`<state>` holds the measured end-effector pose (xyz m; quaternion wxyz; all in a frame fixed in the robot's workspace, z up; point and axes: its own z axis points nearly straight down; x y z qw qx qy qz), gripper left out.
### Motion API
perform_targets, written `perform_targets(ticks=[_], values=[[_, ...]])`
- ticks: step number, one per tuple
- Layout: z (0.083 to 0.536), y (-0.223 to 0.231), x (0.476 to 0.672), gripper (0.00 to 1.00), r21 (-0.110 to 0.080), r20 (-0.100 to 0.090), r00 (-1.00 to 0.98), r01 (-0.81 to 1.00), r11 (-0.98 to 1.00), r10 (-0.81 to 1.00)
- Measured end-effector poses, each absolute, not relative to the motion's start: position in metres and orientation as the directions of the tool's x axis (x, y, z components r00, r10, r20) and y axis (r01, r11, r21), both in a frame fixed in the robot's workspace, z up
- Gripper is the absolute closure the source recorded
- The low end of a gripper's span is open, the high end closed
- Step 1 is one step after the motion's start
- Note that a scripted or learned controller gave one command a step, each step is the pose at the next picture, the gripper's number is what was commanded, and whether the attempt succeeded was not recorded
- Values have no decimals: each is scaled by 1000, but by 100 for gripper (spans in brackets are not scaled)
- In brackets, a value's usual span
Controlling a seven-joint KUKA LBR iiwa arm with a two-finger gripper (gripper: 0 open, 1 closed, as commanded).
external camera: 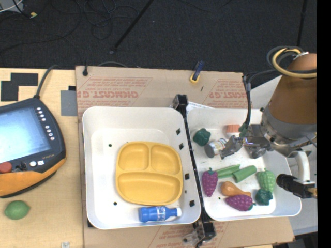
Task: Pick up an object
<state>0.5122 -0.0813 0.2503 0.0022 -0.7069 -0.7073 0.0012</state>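
My gripper (227, 146) hangs low over the middle of the right bin (289, 208), with the grey arm and its orange band (295, 94) reaching in from the right. Just left of its tip lies a small grey piece (211, 150), touching or nearly so. A dark green toy (201, 136) sits further left, and a small orange piece (232, 128) lies behind the gripper. In front of it lie a long green vegetable (238, 172), purple grapes (209, 182), an orange pear-shaped toy (232, 188), a second purple bunch (239, 202), a light green toy (267, 180) and a teal one (264, 196).
The left bin (98, 138) holds a yellow divided plate (150, 172) and a blue bottle (159, 213) at its front. A black divider (187, 154) separates the bins. On the bench to the far left are a control pendant (26, 138) and a green ball (16, 210).
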Motion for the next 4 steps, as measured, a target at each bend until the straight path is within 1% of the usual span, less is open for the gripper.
perform_targets(ticks=[1, 2, 3, 4], values=[[260, -82, 512, 100, -8, 2, 1, 1000, -1, 1000], [416, -63, 476, 100, 14, 0, -4, 1000, 4, 1000], [441, -20, 476, 100, 1, 0, -5, 1000, 5, 1000], [509, 59, 476, 100, 4, 2, -10, 1000, 10, 1000]])
